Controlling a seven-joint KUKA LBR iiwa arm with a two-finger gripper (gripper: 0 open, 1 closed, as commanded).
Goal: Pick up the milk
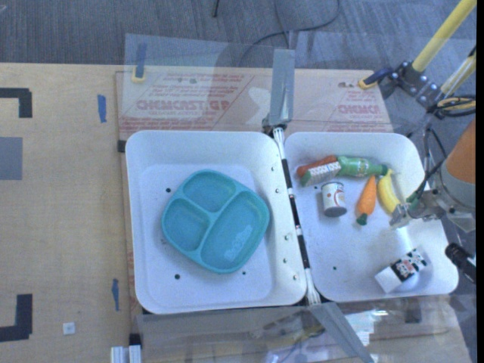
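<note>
Milk carton (402, 269) with black-and-white print lies below the gripper (403, 219).

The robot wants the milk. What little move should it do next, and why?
Probably slide a bit toward the near edge of the right bin and lower. The milk, a small white carton with black patches, lies in that bin's near right corner, while the end effector sits beside the banana, just short of the carton. Nothing lies between them.

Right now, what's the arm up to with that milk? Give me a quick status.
Gripper low over right bin, nothing seen held. Milk lying free near bin's front right corner, just below gripper. Banana and carrot close by, not blocking.
</note>
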